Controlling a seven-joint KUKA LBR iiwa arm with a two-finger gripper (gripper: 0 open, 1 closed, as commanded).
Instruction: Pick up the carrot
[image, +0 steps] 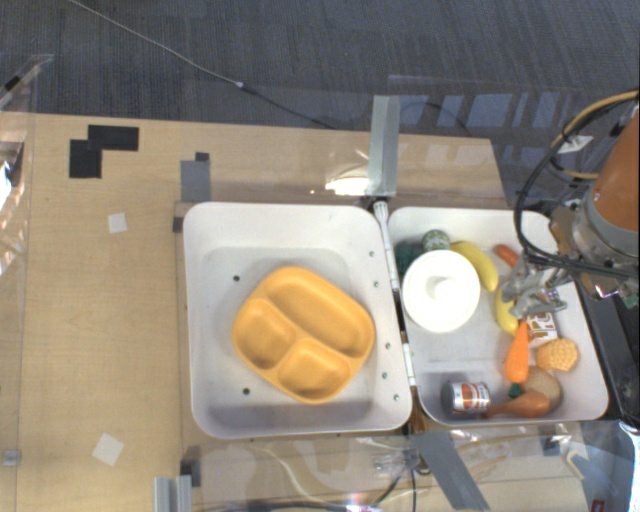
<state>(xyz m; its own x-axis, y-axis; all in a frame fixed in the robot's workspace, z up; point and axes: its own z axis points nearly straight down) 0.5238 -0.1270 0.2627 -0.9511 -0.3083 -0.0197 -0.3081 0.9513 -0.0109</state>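
The carrot (517, 353) is a small orange cone lying almost upright in the picture in the right bin (590, 395), its green end toward the bin's front. My gripper (530, 291) hangs over the right bin just behind the carrot's narrow tip, beside a yellow banana-like piece (503, 313). The grey arm with its orange band (617, 195) comes in from the right. Nothing of the carrot is seen inside the gripper.
Crowding the carrot are a small red-and-white box (541, 324), a round orange cracker (557, 354), a brown vegetable (527, 404) and a can (468, 397). A white bowl (440, 290), a banana (480, 264) and green items lie behind. The left bin (215, 400) holds a yellow divided plate (302, 332).
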